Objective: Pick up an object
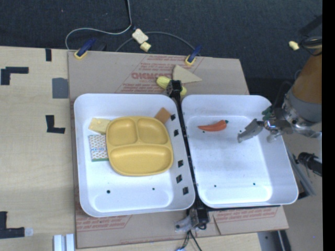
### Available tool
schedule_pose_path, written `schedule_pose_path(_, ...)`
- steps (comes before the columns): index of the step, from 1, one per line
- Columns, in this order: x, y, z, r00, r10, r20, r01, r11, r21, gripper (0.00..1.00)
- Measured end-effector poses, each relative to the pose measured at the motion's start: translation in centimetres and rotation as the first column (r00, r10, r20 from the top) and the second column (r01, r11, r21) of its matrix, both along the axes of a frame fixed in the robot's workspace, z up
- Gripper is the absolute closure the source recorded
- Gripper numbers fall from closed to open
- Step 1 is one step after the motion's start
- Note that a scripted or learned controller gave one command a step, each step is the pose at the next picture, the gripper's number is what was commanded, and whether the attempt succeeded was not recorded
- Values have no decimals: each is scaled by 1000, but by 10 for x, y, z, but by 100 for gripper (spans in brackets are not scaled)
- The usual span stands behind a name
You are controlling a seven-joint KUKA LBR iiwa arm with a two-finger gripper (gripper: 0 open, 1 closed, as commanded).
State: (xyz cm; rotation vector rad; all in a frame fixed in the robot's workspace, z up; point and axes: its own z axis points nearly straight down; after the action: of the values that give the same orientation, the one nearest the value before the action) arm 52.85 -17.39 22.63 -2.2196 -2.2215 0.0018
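1. Presently the gripper [250, 132] hangs over the right part of the right bin [235, 192], reaching in from the right; whether its fingers stand apart or together cannot be told from this view, and nothing is seen between them
2. The likeliest object for the pick, a red chili pepper [213, 125], lies on the floor of the right bin toward its far side, left of the gripper and apart from it, long axis running left to right
3. The left bin [125, 200] bears a yellow divided plate [138, 145], with a pale yellow piece [98, 124] and a patterned block [97, 147] at its left edge and a small brown piece [164, 115] at its far right corner
4. Judgement: the approach is not complete. The gripper should travel left until centred over the pepper's thicker middle, close across its narrow width, and descend close to the bin floor
5. Risk: the pepper is slim and low, so a shallow or off-centre closure may slip off
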Motion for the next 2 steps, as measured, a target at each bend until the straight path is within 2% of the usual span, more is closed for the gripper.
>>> schedule_pose_path(1, 45, 51, -131, 1000, 5, -8, -5, 1000, 3, 0)
schedule_pose_path(2, 121, 82, -142, 1000, 5, 0, -5, 1000, -2, 0)
